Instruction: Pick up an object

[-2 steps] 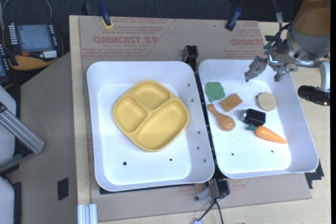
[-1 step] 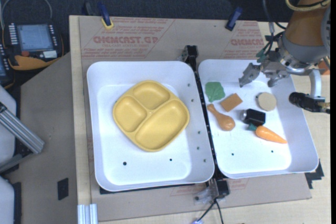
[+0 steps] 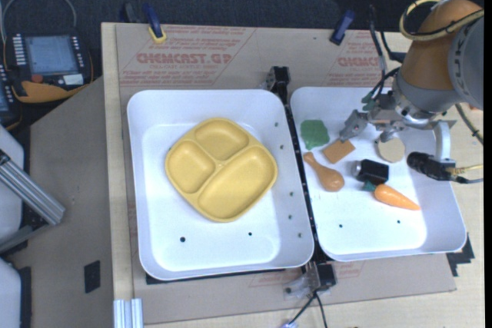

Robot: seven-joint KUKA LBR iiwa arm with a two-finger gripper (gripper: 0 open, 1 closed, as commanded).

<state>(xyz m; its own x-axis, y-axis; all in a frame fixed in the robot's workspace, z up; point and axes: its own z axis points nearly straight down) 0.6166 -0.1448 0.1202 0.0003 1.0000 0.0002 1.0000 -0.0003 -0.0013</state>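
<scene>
The tool [image 3: 367,121] hovers right of centre, grip state impossible to tell; the flat tan rectangular block [image 3: 338,151] lies just below-left, long axis slanting.

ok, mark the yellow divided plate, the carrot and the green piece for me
yellow divided plate [image 3: 221,178], camera view, ridge between compartments
carrot [image 3: 396,197], camera view, middle of orange body
green piece [image 3: 314,133], camera view, centre of top face
</scene>
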